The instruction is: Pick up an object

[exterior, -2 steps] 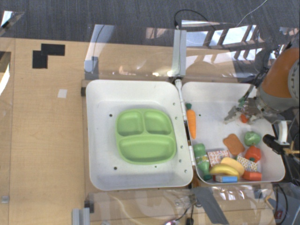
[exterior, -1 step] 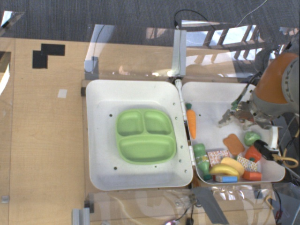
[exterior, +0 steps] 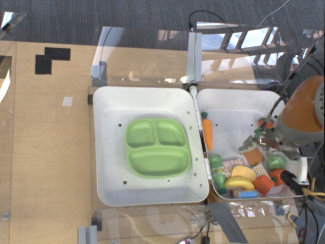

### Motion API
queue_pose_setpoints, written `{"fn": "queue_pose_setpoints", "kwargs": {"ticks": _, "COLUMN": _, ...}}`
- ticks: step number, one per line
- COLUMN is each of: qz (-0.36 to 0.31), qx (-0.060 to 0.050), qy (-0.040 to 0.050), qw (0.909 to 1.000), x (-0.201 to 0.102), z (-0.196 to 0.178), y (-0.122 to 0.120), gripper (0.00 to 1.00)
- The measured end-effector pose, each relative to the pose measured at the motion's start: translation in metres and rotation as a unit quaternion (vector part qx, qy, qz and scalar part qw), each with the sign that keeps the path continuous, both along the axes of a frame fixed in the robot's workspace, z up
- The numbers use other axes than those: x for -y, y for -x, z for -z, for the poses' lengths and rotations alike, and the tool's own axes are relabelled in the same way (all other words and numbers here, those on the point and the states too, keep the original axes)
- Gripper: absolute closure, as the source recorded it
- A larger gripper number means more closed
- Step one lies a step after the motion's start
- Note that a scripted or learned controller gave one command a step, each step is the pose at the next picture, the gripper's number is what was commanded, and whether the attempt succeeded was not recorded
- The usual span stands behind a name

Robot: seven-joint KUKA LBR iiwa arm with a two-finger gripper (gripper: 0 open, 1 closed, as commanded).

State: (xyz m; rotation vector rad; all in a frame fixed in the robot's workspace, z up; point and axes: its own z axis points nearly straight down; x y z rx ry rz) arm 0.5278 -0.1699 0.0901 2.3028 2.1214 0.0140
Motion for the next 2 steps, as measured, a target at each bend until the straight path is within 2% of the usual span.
{"fn": "queue_pose_setpoints", "kwargs": {"ticks": 1, "qz": 0.0, "qx": 0.003, "qy": 0.0001, "qw": 1.0, "x": -0.001, "z": -0.012, "y": -0.003, "gripper": 1.0}}
{"fn": "queue_pose_setpoints", "kwargs": {"ticks": 2, "qz": 0.0, "qx": -0.004, "qy": -0.0006, "qw": 1.0, "x": -0.049, "z": -0.12, "y": -0.012, "gripper": 1.0}}
